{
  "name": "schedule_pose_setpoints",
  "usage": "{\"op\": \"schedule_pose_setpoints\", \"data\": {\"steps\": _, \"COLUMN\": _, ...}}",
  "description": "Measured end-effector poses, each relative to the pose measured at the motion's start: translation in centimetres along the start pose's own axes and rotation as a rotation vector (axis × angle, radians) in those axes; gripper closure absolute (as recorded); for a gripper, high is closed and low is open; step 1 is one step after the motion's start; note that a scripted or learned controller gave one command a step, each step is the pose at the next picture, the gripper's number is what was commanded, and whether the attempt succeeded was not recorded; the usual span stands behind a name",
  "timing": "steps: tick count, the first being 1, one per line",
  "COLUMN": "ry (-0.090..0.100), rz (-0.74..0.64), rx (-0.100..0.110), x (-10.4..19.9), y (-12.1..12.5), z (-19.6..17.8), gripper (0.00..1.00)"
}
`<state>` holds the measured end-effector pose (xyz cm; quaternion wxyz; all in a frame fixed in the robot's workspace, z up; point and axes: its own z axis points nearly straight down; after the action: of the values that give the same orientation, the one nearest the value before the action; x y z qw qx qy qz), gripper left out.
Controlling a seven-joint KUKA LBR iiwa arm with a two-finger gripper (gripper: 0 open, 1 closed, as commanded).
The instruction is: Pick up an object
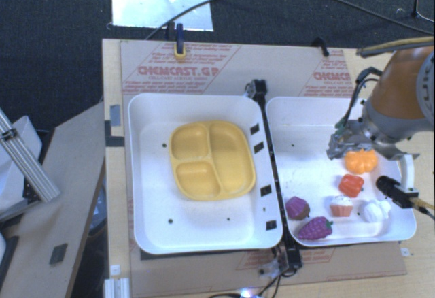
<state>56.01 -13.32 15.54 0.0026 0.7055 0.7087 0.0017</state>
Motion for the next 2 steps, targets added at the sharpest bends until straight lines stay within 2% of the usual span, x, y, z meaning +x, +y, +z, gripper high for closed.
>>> {"op": "schedule_pose_setpoints", "data": {"steps": 1, "ry": 0.000, "rz": 0.001, "rx": 0.001, "x": 0.0, "y": 0.1, "z": -5.4, "gripper": 1.00}}
{"op": "schedule_pose_setpoints", "data": {"steps": 2, "ry": 0.003, "rz": -0.005, "rx": 0.004, "x": 5.4, "y": 1.6, "z": -4.6, "gripper": 1.00}}
